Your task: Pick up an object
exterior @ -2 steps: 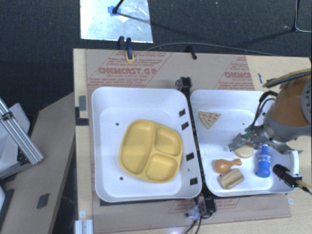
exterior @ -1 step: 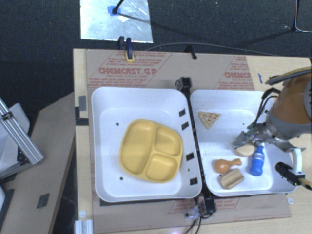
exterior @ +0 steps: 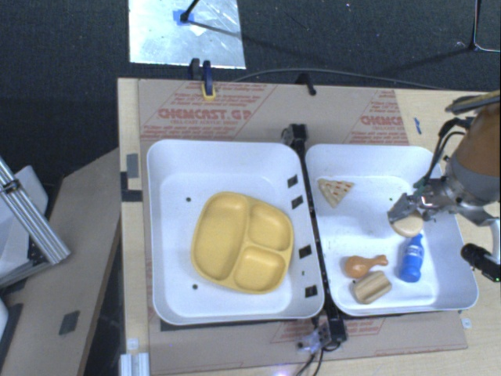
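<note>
Camera view, from above at a slant. We see the bench (exterior: 258, 100) topped with a printed board, carrying two shallow white bins side by side.

The left bin (exterior: 168, 233) holds a yellow divided tray (exterior: 243, 241), three compartments, lying flat and turned a little askew, near the bin's middle.

The right bin (exterior: 450, 288) holds five small things. A tan wedge like a pizza slice (exterior: 335, 190) lies near the far left part of the bin floor, well apart from the rest. An orange drumstick-shaped toy (exterior: 363, 265) lies toward the near side, and just below it, touching or nearly so, a tan cylinder like a bread roll (exterior: 371, 287). To their right a blue bottle (exterior: 412, 259) lies with its pale cap pointing away from us. Just beyond the bottle's cap sits a pale tan rounded piece (exterior: 407, 227), close to the bottle; we cannot tell whether the two touch.

The arm comes in from the right, grey with an orange band (exterior: 479, 143) above the wrist. The tool (exterior: 410, 208) is low over the right bin, directly above the pale rounded piece, its dark fingers (exterior: 398, 210) pointing down toward it. The tool looks to be touching or just over that piece, but whether the fingers are spread or pressed together we cannot tell, nor whether anything sits between them.

Beyond the bench, a shiny metal sheet (exterior: 186, 22) lies on dark floor.
</note>
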Controlling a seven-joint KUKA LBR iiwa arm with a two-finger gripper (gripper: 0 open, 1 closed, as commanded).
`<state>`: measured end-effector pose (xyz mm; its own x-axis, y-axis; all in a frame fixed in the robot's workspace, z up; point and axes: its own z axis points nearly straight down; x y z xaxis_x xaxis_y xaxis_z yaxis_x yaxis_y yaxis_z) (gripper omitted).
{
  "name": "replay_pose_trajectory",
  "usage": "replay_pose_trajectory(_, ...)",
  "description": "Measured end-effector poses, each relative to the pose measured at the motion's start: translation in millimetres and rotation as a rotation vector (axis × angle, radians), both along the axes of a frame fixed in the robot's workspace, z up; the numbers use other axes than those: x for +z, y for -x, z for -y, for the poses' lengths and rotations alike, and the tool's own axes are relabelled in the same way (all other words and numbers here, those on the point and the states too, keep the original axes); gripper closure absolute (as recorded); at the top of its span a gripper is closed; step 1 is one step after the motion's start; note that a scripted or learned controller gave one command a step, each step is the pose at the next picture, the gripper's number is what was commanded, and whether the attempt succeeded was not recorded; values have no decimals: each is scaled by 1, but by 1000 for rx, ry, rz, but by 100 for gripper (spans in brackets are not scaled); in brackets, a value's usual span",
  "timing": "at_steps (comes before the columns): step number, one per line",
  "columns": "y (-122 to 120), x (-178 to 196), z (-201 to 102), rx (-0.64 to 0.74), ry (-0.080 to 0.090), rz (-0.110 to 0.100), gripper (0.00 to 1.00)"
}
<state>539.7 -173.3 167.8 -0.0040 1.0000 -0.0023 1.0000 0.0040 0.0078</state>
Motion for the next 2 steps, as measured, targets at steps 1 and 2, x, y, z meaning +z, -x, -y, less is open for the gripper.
replay_pose_trajectory(1, 6, 53, 8, -1, 0, -1, 100)
replay_pose_trajectory(2, 5, 68, 8, 0, -1, -4, 100)
